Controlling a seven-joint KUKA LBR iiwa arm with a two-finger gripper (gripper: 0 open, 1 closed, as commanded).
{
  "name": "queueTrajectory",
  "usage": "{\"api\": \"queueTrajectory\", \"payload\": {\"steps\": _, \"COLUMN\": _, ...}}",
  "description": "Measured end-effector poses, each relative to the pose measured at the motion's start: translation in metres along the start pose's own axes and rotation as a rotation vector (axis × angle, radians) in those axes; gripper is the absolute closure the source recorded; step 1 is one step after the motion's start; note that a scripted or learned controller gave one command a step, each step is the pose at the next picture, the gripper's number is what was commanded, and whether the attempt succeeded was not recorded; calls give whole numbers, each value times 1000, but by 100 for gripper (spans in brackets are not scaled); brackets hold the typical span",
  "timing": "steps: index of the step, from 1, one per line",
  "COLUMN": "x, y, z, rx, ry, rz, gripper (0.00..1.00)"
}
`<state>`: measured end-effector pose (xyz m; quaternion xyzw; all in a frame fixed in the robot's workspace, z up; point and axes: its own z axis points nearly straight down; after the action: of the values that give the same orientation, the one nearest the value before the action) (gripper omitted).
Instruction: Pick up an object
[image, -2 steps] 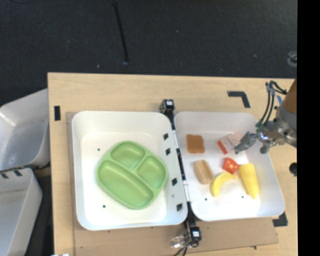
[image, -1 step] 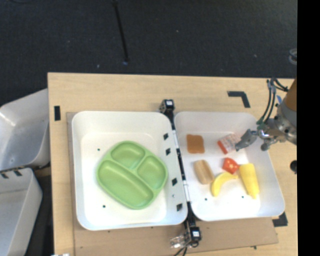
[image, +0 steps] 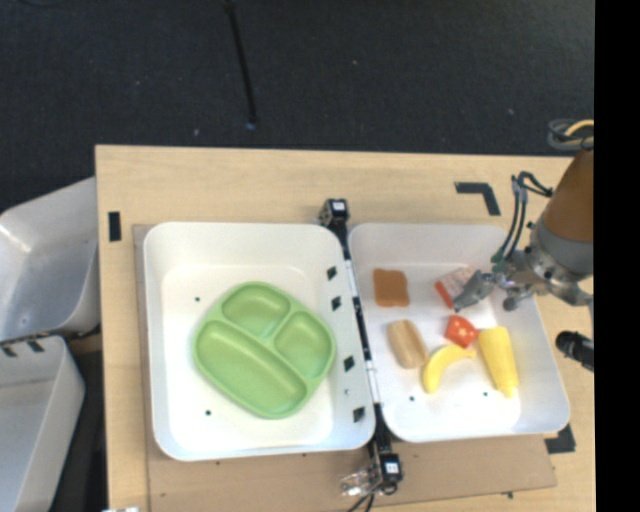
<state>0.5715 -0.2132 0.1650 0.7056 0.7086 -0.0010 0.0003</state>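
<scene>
Hand low over right bin, perhaps touching.

Smooth, glossy white plastic bins — matt green plastic plate; pale matt wood bench — dark rough carpet-like floor.

So there's just one camera, fixed up above the bench, looking down at a slant. It sits far enough back to fit both white bins: left bin and right bin side by side, plus dark floor beyond the far edge. The arm comes in from the right side
</scene>
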Motion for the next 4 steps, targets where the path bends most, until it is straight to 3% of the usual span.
{"api": "queueTrajectory", "payload": {"steps": 1, "x": -2, "y": 3, "z": 63, "rx": 3, "ry": 1, "rz": 3, "gripper": 0}}
{"api": "queueTrajectory", "payload": {"steps": 2, "x": -3, "y": 3, "z": 64, "rx": -1, "ry": -1, "rz": 5, "gripper": 0}}
{"api": "queueTrajectory", "payload": {"steps": 3, "x": -4, "y": 4, "z": 52, "rx": -4, "ry": -2, "rz": 6, "gripper": 100}}
{"api": "queueTrajectory", "payload": {"steps": 4, "x": -13, "y": 6, "z": 5, "rx": -5, "ry": 0, "rz": 7, "gripper": 100}}
